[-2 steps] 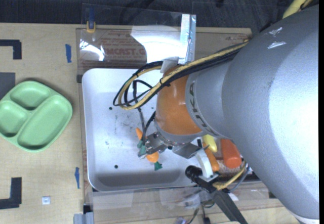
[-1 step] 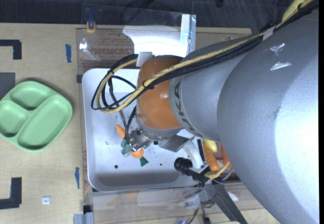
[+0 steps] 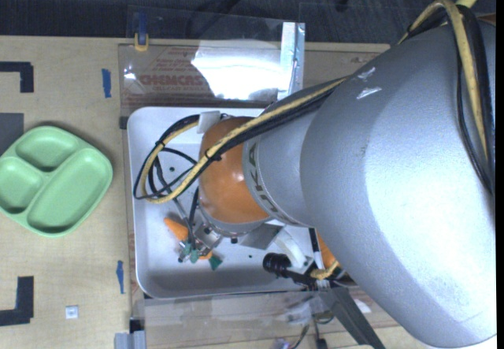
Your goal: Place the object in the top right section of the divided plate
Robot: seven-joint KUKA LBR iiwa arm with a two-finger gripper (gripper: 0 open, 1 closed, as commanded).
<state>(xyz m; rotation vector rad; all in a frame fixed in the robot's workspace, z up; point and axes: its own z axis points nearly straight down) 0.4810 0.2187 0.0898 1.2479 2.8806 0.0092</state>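
- Gripper (image 3: pixel 192 250) position?
- Down in the white bin (image 3: pixel 153 275), near its lower-left corner, orange-green pieces (image 3: pixel 175 226) just beside it. Grip state, can't tell.
- Target?
- Green divided plate (image 3: pixel 53 179), well apart, left of the bin, so the carry goes left.

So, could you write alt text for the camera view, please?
A large grey robot arm reaches into a white bin, its hand low over small orange and green objects. A green divided plate sits left of the bin.

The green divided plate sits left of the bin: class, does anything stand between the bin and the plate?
The bin's own white wall rises between them. Beyond it, bare wooden bench leads to the green divided plate; nothing else visible intervenes.
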